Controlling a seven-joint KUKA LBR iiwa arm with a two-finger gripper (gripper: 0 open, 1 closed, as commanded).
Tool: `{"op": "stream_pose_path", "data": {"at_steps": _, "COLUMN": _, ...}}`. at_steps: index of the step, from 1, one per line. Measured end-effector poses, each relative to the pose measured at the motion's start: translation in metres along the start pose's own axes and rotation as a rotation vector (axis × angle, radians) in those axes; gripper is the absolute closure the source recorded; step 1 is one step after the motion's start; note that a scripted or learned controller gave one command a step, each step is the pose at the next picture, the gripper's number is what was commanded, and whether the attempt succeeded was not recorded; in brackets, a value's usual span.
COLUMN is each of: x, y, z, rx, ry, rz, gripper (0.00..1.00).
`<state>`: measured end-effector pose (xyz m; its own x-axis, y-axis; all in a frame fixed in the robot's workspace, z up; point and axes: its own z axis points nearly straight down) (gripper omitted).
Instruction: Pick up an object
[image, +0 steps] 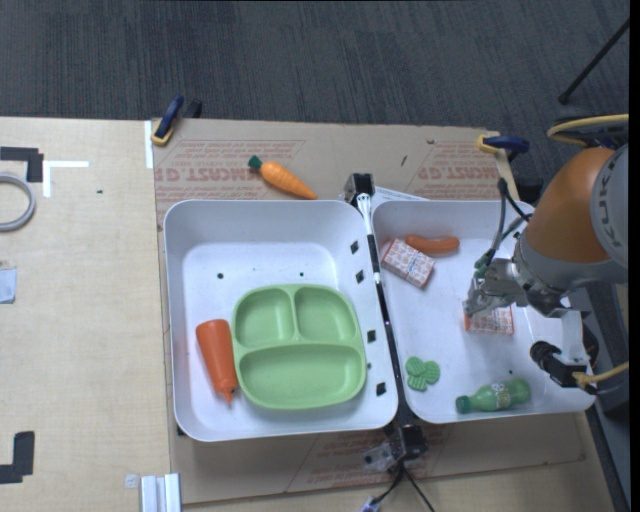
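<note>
Arm (575, 215) is in from the right of the frame, over the right bin (445, 345). Gripper (487, 298) sits low at right-center of that bin, directly over a small red-and-white box (492, 321); box edge pokes out just below the fingers. Can't tell if the claw is open, closed or gripping: fingers are too dark and small to read.

Also in the right bin: another red-and-white box (407, 262) upper left, orange sausage (432, 243) just beside it near the top wall, green leafy piece (422, 373) lower left, green bottle (494, 397) lying along the bottom wall.

Left bin (200, 240): green divided plate (298, 346) in the center, orange carrot (217, 357) touching its left side.

A second carrot (282, 178) lies on the cardboard (330, 155) above the left bin.
</note>
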<state>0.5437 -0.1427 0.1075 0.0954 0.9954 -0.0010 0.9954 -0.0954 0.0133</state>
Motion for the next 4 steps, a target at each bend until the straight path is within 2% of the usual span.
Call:
{"op": "stream_pose_path", "data": {"at_steps": 1, "x": 0.000, "y": 0.000, "z": 0.000, "rx": 0.000, "ry": 0.000, "rz": 0.000, "gripper": 0.00}}
{"op": "stream_pose_path", "data": {"at_steps": 2, "x": -0.052, "y": -0.010, "z": 0.010, "rx": 0.001, "ry": -0.001, "rz": -0.439, "gripper": 0.00}}
{"op": "stream_pose_path", "data": {"at_steps": 3, "x": -0.053, "y": -0.008, "z": -0.001, "rx": -0.004, "ry": -0.005, "rz": -0.436, "gripper": 1.00}}
{"op": "stream_pose_path", "data": {"at_steps": 4, "x": 0.020, "y": -0.012, "z": -0.092, "rx": 0.008, "ry": 0.003, "rz": -0.679, "gripper": 1.00}}
